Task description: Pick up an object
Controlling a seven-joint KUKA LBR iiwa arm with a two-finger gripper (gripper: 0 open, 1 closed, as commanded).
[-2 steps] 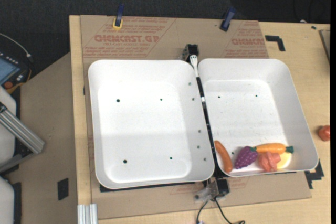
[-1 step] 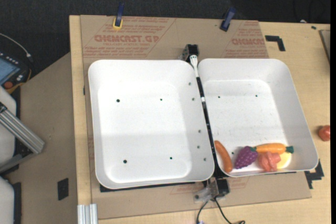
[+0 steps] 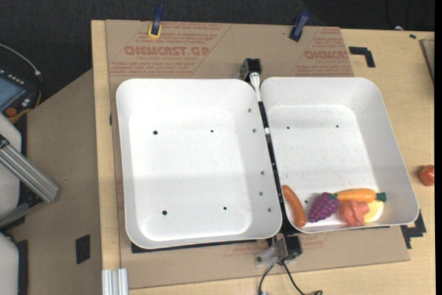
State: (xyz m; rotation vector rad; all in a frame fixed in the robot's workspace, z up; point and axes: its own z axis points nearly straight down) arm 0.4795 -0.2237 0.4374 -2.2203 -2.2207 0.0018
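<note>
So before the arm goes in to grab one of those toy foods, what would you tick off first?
1. Objects to pick are present: ok. A hot dog, purple grapes, a carrot and a red piece lie in the right bin.
2. Objects spaced apart for a clean grab: not ok. They crowd together in the near corner, against the rim.
3. Path above the bins unobstructed: ok.
4. Bins sitting flat side by side: ok. The left bin adjoins the right one.
5. Stray items: not ok. A small red thing lies outside the bins on the bench.
</note>
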